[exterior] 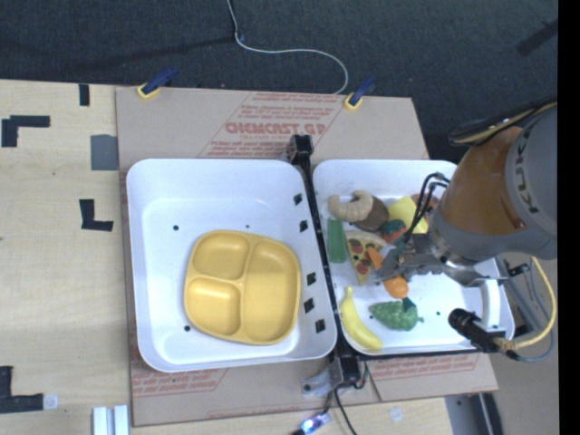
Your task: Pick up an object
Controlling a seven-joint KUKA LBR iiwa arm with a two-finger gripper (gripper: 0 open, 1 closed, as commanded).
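Arm (494, 193) enters from the right, orange band over the right bin (471, 338). Gripper (397, 265) is low among the toy food in that bin. Jaw state: cannot tell, the parts are dark and small against the clutter, and no object can be made out between them.

Positions relative to the jaws:
- Orange round piece (396, 287), possibly a carrot or small fruit: just below the jaws, touching or nearly so; contact not resolvable.
- Pizza slice (364, 254): just to their left, flat on the bin floor.
- Green cucumber-like piece (336, 240): further left, against the dividing wall.
- Tan doughnut-shaped piece (358, 207): up and left.
- Yellow piece (402, 212): directly above, with a small teal item (391, 228) between it and the jaws.
- Broccoli (395, 314): below, beyond the orange piece.
- Banana (359, 323): below and left, near the bin's front corner.

Left bin (145, 243), well apart to the left, bears a yellow three-compartment plate (243, 285), lying flat.
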